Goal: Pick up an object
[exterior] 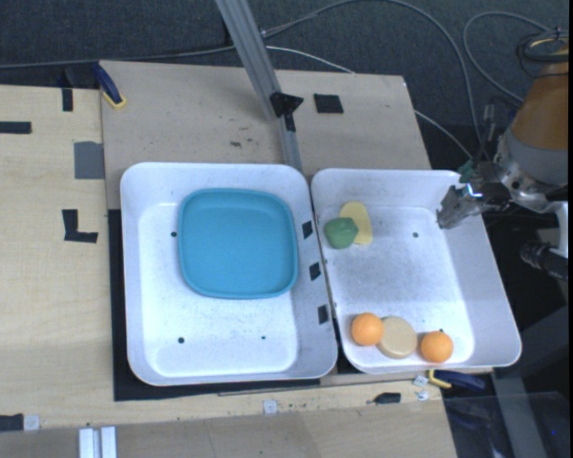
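- The gripper (454,208) sits at the right of the frame, over the upper right rim of the right bin (487,284). Nothing is visibly held; its state cannot be told from this blurred view.
- Nearest targets lie to its left: a green object (340,233) touching a yellow one (360,219).
- Lower frame: an orange ball (367,329), a beige disc (397,337) and a second orange ball (436,346) in a row.
- The left bin (143,284) holds a blue plate (238,242).

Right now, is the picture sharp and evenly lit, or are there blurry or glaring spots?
In the camera view, light falls evenly and softly over the two shallow white bins; the square blue plastic plate has only a faint sheen, no harsh glare. The small round orange balls look slightly soft. The hand at the right bin's edge is dark and blurry.
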`<state>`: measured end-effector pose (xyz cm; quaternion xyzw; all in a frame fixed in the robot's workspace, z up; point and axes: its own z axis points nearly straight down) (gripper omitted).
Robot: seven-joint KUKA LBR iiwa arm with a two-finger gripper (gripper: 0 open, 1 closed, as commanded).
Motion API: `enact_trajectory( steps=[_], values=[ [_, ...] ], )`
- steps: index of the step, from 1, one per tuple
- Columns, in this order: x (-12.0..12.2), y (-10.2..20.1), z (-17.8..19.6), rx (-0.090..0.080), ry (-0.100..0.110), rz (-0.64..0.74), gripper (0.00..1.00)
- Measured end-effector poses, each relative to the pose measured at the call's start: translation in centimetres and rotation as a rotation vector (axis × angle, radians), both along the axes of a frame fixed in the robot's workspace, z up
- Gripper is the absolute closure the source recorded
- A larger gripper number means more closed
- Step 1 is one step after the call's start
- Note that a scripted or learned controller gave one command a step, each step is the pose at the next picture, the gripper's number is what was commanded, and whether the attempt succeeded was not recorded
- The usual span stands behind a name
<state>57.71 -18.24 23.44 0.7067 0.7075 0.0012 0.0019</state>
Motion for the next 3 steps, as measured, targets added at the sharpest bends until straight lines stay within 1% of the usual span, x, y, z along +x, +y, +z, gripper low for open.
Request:
enact_trajectory(
  steps=[1,2,3],
  values=[
    [0.1,0.0,4.8,0.000,0.000,-0.001,1.00],
    [0.8,5.4,3.8,0.002,0.005,0.003,1.00],
    [2.3,10.2,3.9,0.002,0.005,0.003,1.00]
  ],
)
